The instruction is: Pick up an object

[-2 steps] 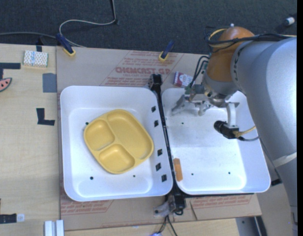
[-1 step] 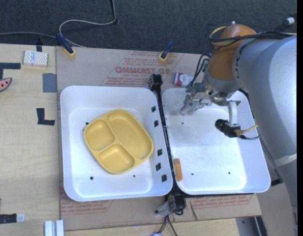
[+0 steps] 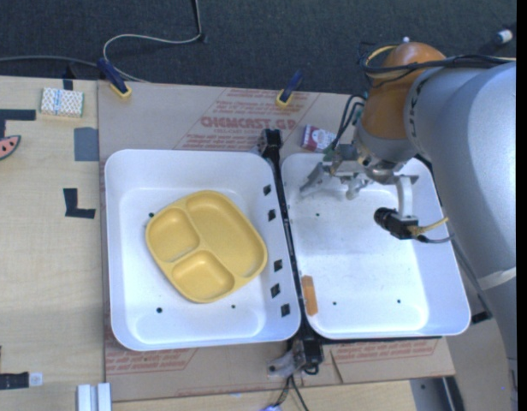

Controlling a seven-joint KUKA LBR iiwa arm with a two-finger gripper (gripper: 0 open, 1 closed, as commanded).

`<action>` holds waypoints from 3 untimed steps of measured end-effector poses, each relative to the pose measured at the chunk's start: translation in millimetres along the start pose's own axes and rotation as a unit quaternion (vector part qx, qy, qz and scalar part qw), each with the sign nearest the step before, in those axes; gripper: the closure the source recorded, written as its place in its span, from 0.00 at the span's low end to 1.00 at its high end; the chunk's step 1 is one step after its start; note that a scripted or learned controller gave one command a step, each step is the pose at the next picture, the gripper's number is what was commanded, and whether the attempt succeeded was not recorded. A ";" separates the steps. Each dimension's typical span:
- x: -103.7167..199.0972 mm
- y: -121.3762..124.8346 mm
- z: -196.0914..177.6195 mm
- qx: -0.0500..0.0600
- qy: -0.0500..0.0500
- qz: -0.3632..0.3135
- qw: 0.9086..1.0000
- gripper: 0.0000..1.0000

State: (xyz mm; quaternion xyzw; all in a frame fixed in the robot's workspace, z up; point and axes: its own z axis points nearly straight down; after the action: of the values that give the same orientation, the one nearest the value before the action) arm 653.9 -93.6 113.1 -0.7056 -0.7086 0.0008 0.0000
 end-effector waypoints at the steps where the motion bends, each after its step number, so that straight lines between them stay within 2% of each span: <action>1: 0.9 -0.3 -9.1 0.001 0.001 0.000 1.000 1.00; 2: 0.8 -0.3 -9.0 0.001 0.001 0.000 1.000 0.00; 3: -17.1 -112.1 27.7 0.001 0.001 0.003 1.000 0.00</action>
State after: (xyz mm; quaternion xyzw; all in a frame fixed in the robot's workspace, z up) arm 541.8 -111.3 85.6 -0.7076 -0.7066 0.0007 0.0009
